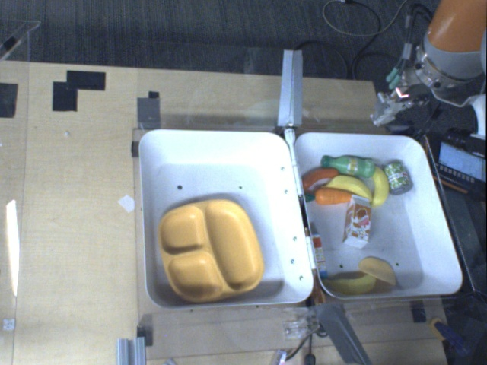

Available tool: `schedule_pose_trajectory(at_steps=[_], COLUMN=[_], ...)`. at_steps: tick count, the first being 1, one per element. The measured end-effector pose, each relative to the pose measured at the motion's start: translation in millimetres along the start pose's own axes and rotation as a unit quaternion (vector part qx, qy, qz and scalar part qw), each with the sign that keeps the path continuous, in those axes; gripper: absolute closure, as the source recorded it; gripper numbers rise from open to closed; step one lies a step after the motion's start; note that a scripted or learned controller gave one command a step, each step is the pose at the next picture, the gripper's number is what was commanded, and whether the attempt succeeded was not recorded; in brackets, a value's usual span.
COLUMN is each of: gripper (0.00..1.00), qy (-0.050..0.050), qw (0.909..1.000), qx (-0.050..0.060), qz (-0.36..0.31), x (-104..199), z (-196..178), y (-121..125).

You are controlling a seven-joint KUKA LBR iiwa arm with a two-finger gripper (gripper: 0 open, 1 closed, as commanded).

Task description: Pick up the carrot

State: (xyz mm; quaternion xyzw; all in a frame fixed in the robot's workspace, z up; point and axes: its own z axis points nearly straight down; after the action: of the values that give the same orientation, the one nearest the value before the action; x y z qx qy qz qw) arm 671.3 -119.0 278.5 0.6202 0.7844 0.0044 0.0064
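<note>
- The carrot [332, 197] is lying in the right bin [426, 234], up near the wall it shares with the left bin [152, 204], and nothing is touching it from above.
- It is crowded: a red piece [317, 178] sits just behind it, a banana [358, 186] rests against its far side, and a small juice carton [358, 221] lies just beside its thick end.
- A green bottle [348, 165] lies further back in that bin, with a small can [396, 177] at the banana's outer tip.
- At the near end of the same bin there is another yellow fruit [351, 284] with a tan slice [378, 269] leaning on it, well apart from the carrot.
- The left bin holds a yellow divided tray [211, 248] and plays no part in this job.
- The arm [456, 21] is up at the far right corner, and its gripper [389, 106] hangs over the bench [76, 204] just outside the right bin's back rim.
- I cannot tell from here how the fingers stand; they are small and lost against the cables. Nothing looks to be caught between them.
- As I judge it, the task has barely begun: the carrot is not lifted and not yet approached.
- What is left is nearly everything: swing in over the bin, come down on the carrot, close on it and raise it.
- The tight neighbours look like the trouble; a loose aim could catch the banana or the red piece instead.
</note>
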Motion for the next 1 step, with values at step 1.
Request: schedule_pose_trajectory(at_steps=[1], gripper=[0.00], qy=[0.000], qw=[1.0000], qx=[0.000], qz=[0.000], x=[0.0], z=[0.0], y=[0.0])
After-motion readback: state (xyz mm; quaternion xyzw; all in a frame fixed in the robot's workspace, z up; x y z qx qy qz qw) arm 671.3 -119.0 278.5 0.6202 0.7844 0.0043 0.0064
